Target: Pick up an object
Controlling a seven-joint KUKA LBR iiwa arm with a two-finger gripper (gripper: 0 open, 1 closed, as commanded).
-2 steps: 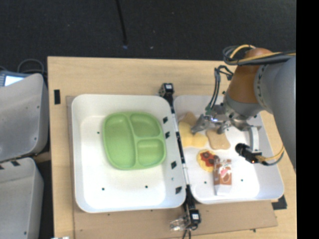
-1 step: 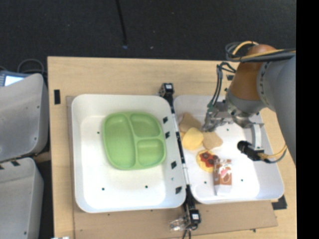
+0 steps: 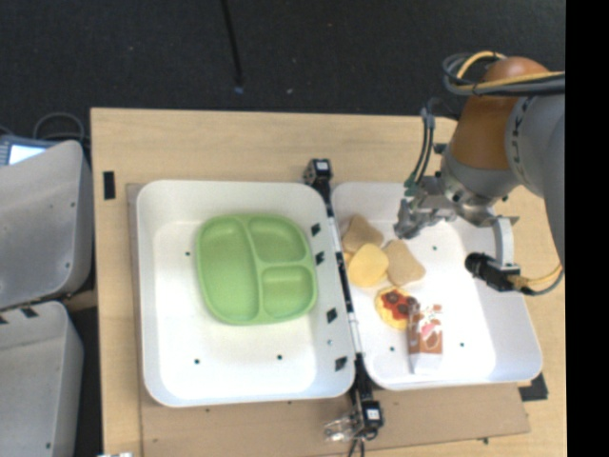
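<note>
Clips: at the near edge of the table (image 3: 124, 417) I see a small metal clamp (image 3: 350, 428) where the two bins meet.
Right bin: the shallow white plastic bin (image 3: 504, 350) on my right holds all the loose items, clustered in its left half.
Nearest item: a brown rectangular packet with red and white print (image 3: 425, 335) lies closest to the near rim, roughly along the bin's depth.
Next item: a round yellow toy piece with red and dark bits on top (image 3: 394, 306) sits touching the packet's far-left end.
Yellow piece: a smooth pale-yellow rounded piece (image 3: 367, 267) lies just beyond it, close to the divider between the bins.
Tan pieces: a tan wedge-shaped piece (image 3: 404, 263) rests just beside the yellow one on its right, and a second tan flat piece (image 3: 360, 232) lies farther back, touching the yellow one.
Left bin: the other shallow white bin (image 3: 171, 369) carries a light-green plastic tray with three compartments (image 3: 256, 268), lying flat near the middle.
Claw: the grey metal claw (image 3: 409, 223) hangs over the far part of the right bin, just beyond the tan wedge and right of the far tan piece; I cannot tell how its fingers stand, and I see nothing in it.
Arm: the grey arm with an orange band (image 3: 495, 122) comes in from the right, with a black cable fitting (image 3: 490, 270) beside it.
Far edge: a small black clip (image 3: 318, 170) sits at the far junction of the bins.
</note>
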